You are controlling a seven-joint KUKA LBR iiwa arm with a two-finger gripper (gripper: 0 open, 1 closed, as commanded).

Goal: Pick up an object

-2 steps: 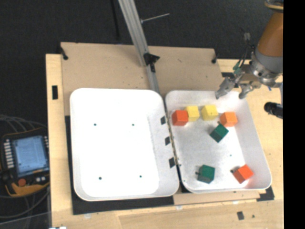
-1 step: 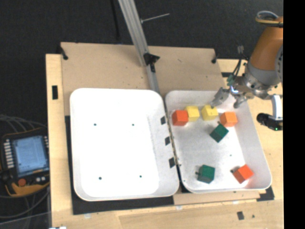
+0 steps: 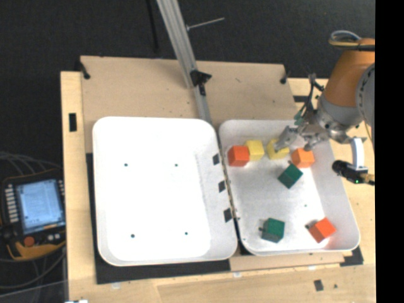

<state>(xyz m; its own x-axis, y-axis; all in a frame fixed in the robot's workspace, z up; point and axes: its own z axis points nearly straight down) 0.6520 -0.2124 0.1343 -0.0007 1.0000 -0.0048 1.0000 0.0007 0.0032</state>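
— Starting nearest the camera: what lies at the front of your bin?

— Low in the right bin (image 3: 338, 197) sit an orange block (image 3: 321, 229) by the right corner and a dark green block (image 3: 273, 230) to its left, well apart from each other. Neither touches me.

— And further in?

— A second green block (image 3: 290, 176) sits tilted near the middle. Beyond it, along the far side, runs a row: an orange cube (image 3: 238, 155) nearest the left bin (image 3: 154, 188), a yellow cube (image 3: 255, 149) touching it, then another yellow block (image 3: 278, 150) and a small orange block (image 3: 303, 157).

— Where is your gripper?

— My gripper (image 3: 297, 139) hangs over the far right part of that row, just above the second yellow block and the small orange one. Its tips sit right at those two blocks; whether they press on either I cannot tell.

— Open or closed? Holding anything?

— I cannot tell how far apart the tips stand; they blur into the blocks beneath. No block is clearly seen between them.

— And past that?

— My grey wrist and orange band (image 3: 347, 74) rise at the far right.
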